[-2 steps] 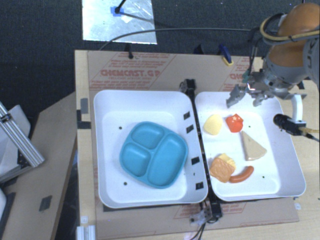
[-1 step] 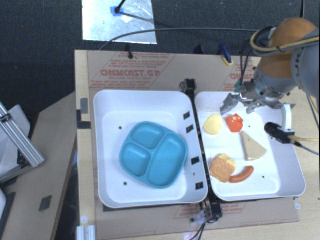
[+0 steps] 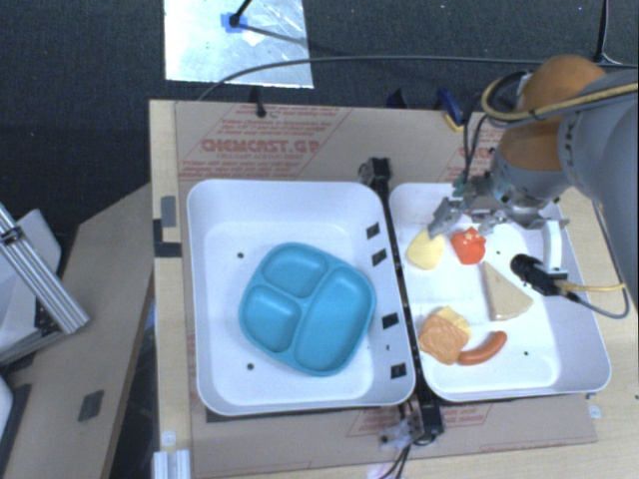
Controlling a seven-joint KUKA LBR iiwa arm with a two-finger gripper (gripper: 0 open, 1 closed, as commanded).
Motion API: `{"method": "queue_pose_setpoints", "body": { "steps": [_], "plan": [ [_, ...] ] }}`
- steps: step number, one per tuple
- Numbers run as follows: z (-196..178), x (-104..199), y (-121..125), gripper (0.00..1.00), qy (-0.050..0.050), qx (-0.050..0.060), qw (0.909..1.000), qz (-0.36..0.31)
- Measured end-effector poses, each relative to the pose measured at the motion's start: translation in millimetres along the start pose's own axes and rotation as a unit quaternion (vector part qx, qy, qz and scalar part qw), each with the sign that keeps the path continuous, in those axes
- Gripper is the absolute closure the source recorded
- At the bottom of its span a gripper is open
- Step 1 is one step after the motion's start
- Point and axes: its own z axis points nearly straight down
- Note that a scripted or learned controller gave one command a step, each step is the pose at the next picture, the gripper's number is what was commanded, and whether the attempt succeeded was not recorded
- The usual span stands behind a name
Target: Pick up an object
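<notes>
While your gripper hovers over the right bin, its fingers spread open and hold nothing; the red object lies just below them, beside the yellow piece.

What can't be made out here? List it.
- Gripper: finger state, too small and cluttered in the camera view.
- Red toy: its top is hidden under the gripper; whether they touch is unclear.
- Arm: cut off by the right edge.
- Yellow toy: its kind, too small.
</notes>
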Motion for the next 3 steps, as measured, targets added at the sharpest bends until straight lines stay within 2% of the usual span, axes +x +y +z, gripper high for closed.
{"method": "queue_pose_setpoints", "body": {
  "steps": [1,2,3],
  "plan": [
    [45,-2,3,0.0,-0.002,-0.005,1.0,0.001],
    [29,-4,7,1.0,-0.005,-0.012,0.9999,0.001],
    [-37,-3,10,1.0,0.0,-0.004,1.0,0.0]
  ]
}}
